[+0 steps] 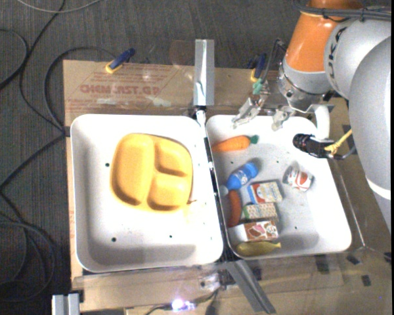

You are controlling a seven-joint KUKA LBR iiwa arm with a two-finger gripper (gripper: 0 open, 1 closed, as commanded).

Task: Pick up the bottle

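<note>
The bottle (241, 175) is a small blue one lying on its side in the right bin (328, 225), near that bin's left wall, with its lighter cap end pointing up and to the right. A carrot (233, 144) lies just above it, a red-brown sausage (234, 207) just below and to its left, and a small carton (266, 191) sits close at its lower right; further down are two more cartons and a banana (257, 247), and a crushed can (298, 178) rests to the right. The left bin (85, 195) carries a yellow divided tray (153, 170). The gripper (262, 110) hangs over the far rim of the right bin, above the carrot and well apart from the bottle, with its fingers spread apart and nothing between them. The bottle looks like a light, hollow plastic toy, stiff enough to take a squeeze but smooth and round, so it would likely roll or slip out if pinched off-centre. The best hold is probably across the middle of the body, the fingers closing on its two long sides, coming down in the gaps beside the sausage and carton without nudging either.
</note>
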